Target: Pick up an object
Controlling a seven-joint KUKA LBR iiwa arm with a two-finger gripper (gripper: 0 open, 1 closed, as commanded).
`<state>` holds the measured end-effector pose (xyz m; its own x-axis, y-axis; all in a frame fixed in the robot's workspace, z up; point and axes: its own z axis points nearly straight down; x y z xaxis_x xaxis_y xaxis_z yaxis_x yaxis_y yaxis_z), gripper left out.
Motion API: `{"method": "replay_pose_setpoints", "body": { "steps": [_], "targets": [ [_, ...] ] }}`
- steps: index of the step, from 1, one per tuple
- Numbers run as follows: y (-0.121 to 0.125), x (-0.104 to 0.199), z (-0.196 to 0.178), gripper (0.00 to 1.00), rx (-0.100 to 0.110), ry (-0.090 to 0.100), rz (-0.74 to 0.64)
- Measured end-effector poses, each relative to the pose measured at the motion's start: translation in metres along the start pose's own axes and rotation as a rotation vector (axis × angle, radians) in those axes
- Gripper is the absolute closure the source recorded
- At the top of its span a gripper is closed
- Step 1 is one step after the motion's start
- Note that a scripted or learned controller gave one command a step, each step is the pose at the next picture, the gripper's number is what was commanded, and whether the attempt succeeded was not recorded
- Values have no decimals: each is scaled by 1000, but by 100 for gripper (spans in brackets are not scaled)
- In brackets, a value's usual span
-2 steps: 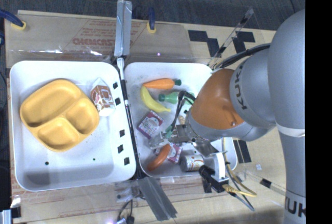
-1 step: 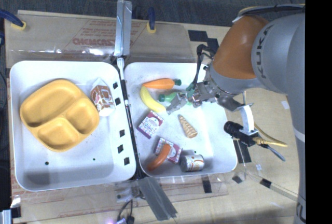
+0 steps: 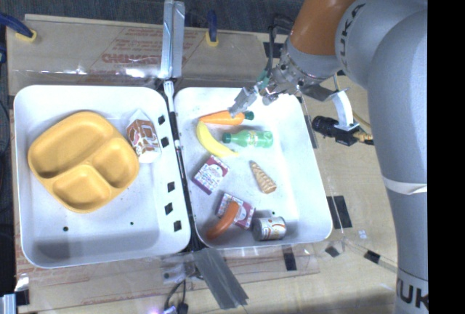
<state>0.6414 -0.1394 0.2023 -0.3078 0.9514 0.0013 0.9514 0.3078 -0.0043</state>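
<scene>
Gripper [image 3: 237,110] sits at 12 o'clock in right bin [image 3: 320,189], fingertips touching carrot's [image 3: 220,117] right end; finger spread cannot be told. Banana [image 3: 212,140] lies just beside carrot at 6 o'clock.

The hand [image 3: 238,106] hovers at the carrot [image 3: 220,117] in the right bin [image 3: 316,182]. A yellow tray [image 3: 81,160] sits in the left bin [image 3: 87,240].

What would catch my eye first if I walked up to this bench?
Probably the big yellow divided tray filling the left bin. Next, the grey arm with its orange band reaching in from the right, its gripper low over the carrot at the back of the cluttered right bin.
</scene>
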Motion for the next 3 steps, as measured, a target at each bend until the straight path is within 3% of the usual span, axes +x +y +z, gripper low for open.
{"method": "replay_pose_setpoints", "body": {
  "steps": [1, 2, 3],
  "targets": [
    [19, 11, 113, 0, 0, 1, -93],
    [19, 12, 105, 100, 5, 3, -97],
    [41, 77, 11, 100, -1, 0, -121]
  ]
}}
